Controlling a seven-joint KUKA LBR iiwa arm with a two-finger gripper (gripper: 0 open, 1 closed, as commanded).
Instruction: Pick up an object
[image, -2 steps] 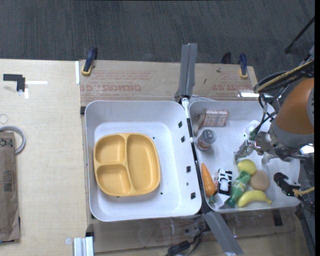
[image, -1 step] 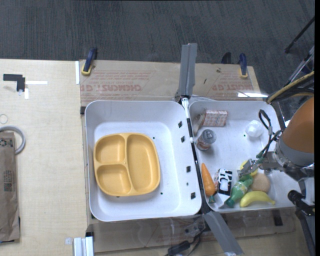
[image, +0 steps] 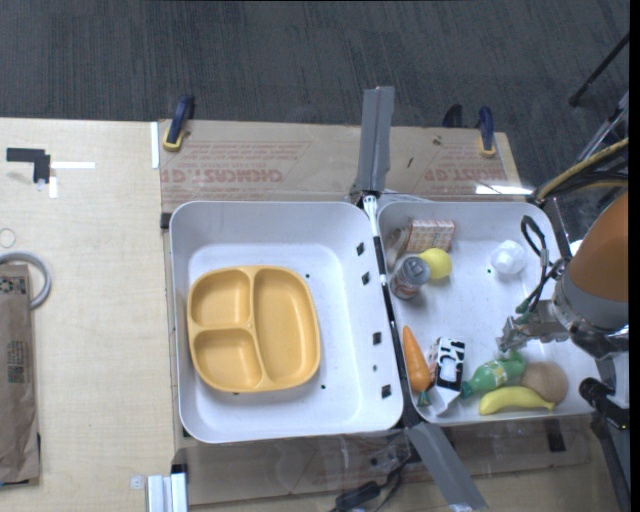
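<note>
The gripper (image: 517, 338) is seen at the right side of the right bin (image: 470, 215), hanging just above the green bottle (image: 497, 374). How far the claw is parted cannot be told, as the tip is small and partly masked by cabling, and nothing is seen to be held by it.

The right bin is crowded along its near edge. The green bottle is laid on its side, with a banana (image: 514, 401) touching it below and a brown round fruit (image: 546, 381) just beside it on the right. A black-and-white packet (image: 449, 363) and a carrot (image: 416, 360) are found further left, near the divider. A lemon (image: 436, 263), a small can (image: 410, 277) and a pink box (image: 431, 235) are grouped at the far left corner, and a white cup-like item (image: 508, 259) is set apart near the far right. In the left bin (image: 255, 225) 1 yellow divided tray (image: 254, 327) is held.

The step in hand is judged to be the descent onto a target. The green bottle is the nearest candidate, and a grasp across its narrow width is advised, since a grasp along its length would be blocked by the banana and the brown fruit. The descent is best kept vertical and centred on the bottle's body, so that the neighbours are not nudged. A check that the item is truly lifted is recommended before any retreat is counted as success.
</note>
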